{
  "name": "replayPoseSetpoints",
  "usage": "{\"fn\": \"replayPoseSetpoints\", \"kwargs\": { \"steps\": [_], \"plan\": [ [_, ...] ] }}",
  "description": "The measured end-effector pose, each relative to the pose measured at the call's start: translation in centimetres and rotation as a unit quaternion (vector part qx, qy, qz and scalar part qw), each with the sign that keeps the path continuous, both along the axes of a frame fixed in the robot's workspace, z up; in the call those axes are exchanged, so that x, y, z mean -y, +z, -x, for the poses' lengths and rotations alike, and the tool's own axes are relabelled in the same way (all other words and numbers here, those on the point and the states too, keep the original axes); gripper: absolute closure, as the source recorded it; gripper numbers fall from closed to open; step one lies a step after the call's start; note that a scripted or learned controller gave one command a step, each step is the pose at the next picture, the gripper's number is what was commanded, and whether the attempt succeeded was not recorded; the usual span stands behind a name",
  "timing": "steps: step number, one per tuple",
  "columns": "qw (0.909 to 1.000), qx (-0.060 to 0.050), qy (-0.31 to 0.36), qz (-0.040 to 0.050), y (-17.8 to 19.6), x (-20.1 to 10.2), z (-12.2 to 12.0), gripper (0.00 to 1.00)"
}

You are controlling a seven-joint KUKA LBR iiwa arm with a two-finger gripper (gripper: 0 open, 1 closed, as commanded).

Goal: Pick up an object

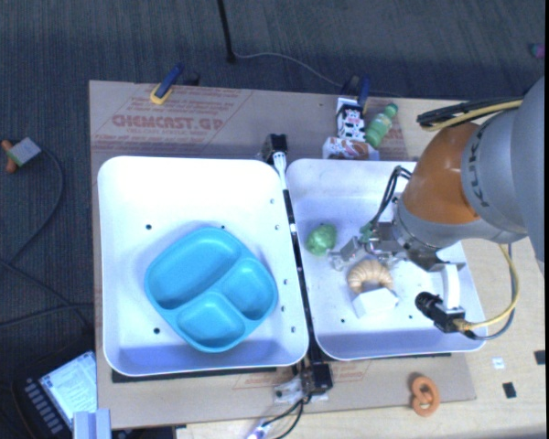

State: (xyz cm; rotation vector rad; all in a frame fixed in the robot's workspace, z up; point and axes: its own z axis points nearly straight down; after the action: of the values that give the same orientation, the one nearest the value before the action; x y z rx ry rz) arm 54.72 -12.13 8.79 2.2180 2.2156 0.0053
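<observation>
With the end effector [377, 245] low in the right bin [334, 337] at the frame's centre right, its grip state impossible to tell, just above the croissant [371, 273], a slanted contact could nudge the pastry away.

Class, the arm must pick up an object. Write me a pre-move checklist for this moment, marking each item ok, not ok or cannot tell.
1. Objects available in the right bin: ok, a croissant and a green object lie there.
2. Claw positioned near a target: ok, it sits just above the croissant in the picture.
3. Croissant gripped: cannot tell.
4. Green object free of the arm: ok, it lies apart to the left.
5. Blue divided tray out of the way: ok, it sits in the left bin.
</observation>
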Motion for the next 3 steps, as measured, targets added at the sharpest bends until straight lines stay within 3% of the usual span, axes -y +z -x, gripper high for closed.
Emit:
{"fn": "replayPoseSetpoints", "kwargs": {
  "steps": [1, 2, 3],
  "plan": [
    [1.0000, 0.002, -0.001, 0.0017, 1.0, 0.1, -0.1, 1.00],
    [1.0000, -0.002, 0.001, -0.0004, 4.4, -0.7, -10.6, 1.00],
    [1.0000, -0.002, 0.001, -0.0001, 13.1, -2.3, -12.2, 1.00]
  ]
}}
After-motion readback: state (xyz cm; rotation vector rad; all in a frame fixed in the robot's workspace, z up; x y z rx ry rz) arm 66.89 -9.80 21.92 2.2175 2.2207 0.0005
